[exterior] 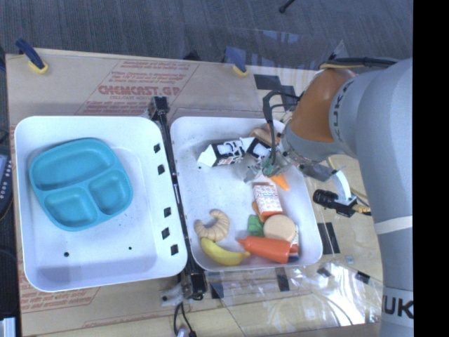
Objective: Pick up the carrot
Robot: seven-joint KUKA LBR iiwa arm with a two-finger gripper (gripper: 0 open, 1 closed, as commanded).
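Observation:
The carrot [269,249] is a long orange-red piece lying along the front wall of the right bin [184,188], pointing left. My gripper [262,167] is down in the back right part of that bin, well behind the carrot and apart from it. It sits between a black-and-white carton [226,152] and a small orange piece [280,182]. The arm's orange band [312,111] and grey wrist cover the bin's back right corner.
In the right bin lie a red-and-white packet [266,199], a tan round slice [279,228], a green piece [255,225], a croissant [214,225] and a banana [223,253], all close to the carrot. The left bin [42,272] holds a blue divided plate [79,182].

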